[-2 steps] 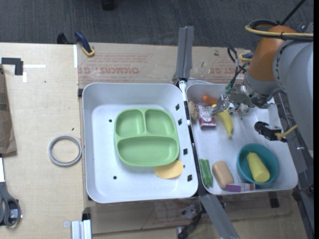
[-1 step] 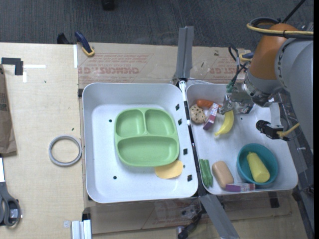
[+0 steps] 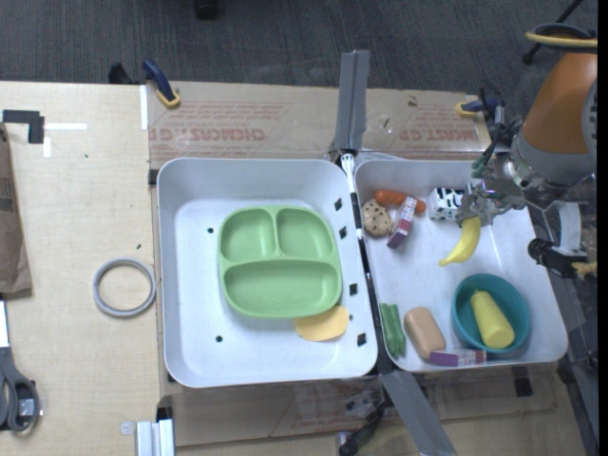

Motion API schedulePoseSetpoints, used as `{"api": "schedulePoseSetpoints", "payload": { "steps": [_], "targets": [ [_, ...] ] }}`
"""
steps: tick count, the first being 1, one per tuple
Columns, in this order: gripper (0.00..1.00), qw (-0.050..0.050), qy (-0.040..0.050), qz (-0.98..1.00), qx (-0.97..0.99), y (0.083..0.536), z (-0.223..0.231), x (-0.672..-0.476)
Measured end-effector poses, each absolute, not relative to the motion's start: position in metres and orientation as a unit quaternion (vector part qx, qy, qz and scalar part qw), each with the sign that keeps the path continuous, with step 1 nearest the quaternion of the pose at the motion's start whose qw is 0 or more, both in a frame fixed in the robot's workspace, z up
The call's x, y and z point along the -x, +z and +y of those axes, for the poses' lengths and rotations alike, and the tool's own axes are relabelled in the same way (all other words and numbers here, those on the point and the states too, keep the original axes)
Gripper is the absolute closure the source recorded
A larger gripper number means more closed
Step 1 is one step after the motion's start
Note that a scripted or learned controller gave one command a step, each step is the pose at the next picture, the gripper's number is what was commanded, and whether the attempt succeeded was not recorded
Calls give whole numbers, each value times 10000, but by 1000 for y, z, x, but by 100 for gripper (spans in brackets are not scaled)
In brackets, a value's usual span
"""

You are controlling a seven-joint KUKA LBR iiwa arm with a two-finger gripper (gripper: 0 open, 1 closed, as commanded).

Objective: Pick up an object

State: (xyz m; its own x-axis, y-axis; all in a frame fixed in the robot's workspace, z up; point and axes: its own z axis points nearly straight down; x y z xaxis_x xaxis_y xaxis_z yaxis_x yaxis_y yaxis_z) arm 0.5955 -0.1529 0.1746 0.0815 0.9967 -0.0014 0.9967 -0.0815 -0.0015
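Observation:
My gripper (image 3: 473,207) hangs over the upper middle of the right bin (image 3: 541,283), under the grey arm with its orange band (image 3: 562,93). Its tip sits right at the upper end of a yellow banana (image 3: 462,246), which slants down to the left. From this view I cannot tell whether the banana lies on the bin floor or hangs from the gripper. A black and white toy cow (image 3: 445,202) stands just to the gripper's left.
The right bin also holds a cookie (image 3: 377,218), an orange carrot (image 3: 389,198), a purple packet (image 3: 402,224), a blue bowl (image 3: 475,326) with a yellow item (image 3: 492,319), a green pod (image 3: 391,329), a tan loaf (image 3: 424,331). The left bin (image 3: 180,283) holds a green divided plate (image 3: 280,261).

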Motion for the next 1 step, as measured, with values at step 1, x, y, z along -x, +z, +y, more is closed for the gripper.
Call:
{"api": "schedulePoseSetpoints", "payload": {
  "steps": [1],
  "targets": [
    [100, -8, 9, -6825, 7308, 277, -176, -640]
  ]
}}
